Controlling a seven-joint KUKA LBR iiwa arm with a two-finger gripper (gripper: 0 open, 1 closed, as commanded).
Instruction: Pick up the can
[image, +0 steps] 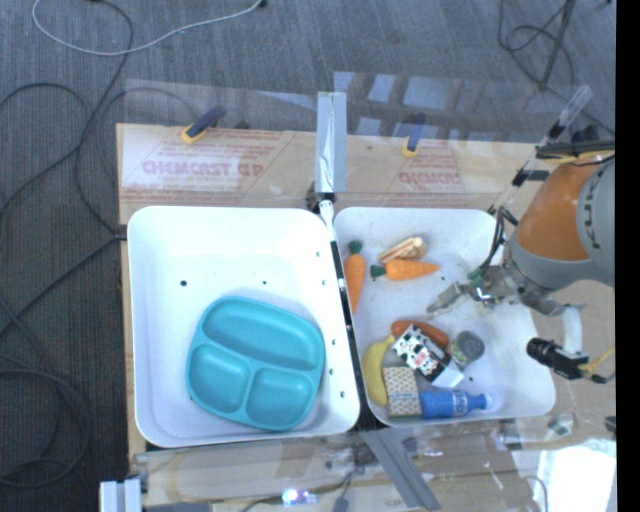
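Two white bins on a bench, clutter in the right one

The left bin (160, 300) holds a teal divided tray (257, 362), tilted toward the lower right corner. In the right bin (520, 395), one carrot (354, 281) lies along the left wall, another carrot (408, 269) lies crosswise near the top, and a tan stick-like piece (403, 247) sits just above it. Lower down are a banana (374, 368), a burlap-patterned block (401, 392), a blue bottle (452, 404), a black-and-white patterned box (420, 352) and a red piece (428, 329) clustered together. Cables (60, 120) trail over the grey carpet.
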